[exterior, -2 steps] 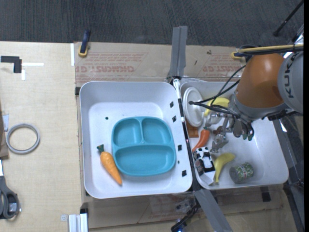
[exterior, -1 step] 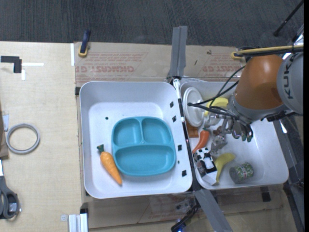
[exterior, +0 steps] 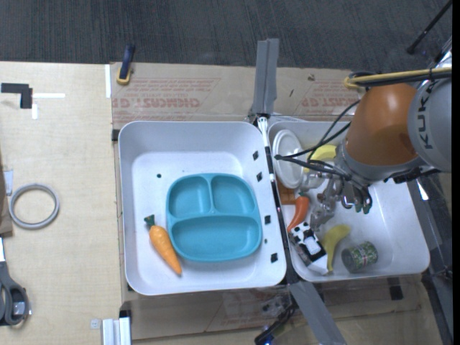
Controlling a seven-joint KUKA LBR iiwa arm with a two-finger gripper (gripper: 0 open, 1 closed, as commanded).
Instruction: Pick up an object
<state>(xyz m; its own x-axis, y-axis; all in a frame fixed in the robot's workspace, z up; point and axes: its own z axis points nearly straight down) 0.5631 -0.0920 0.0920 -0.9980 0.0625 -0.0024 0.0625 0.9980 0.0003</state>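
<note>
Camera view: arm over right bin [exterior: 402, 261]; pincer [exterior: 338, 201] low among clutter, whether apart or together cannot tell. Candidate objects in right bin: banana [exterior: 335, 241] just below pincer, green can [exterior: 359, 256] beside it, orange-red piece [exterior: 299, 211] near dividing wall, black-and-white item [exterior: 309, 244] at bin's left edge.

Good practice, as judged: choose banana, descend straight, close across its narrow width.

Obstacles: neighbours crowd banana; bin wall close.

Left bin [exterior: 136, 214]: blue divided tray [exterior: 213, 218], carrot [exterior: 164, 249]. Worktop [exterior: 57, 279]: grey ring [exterior: 32, 205].
</note>
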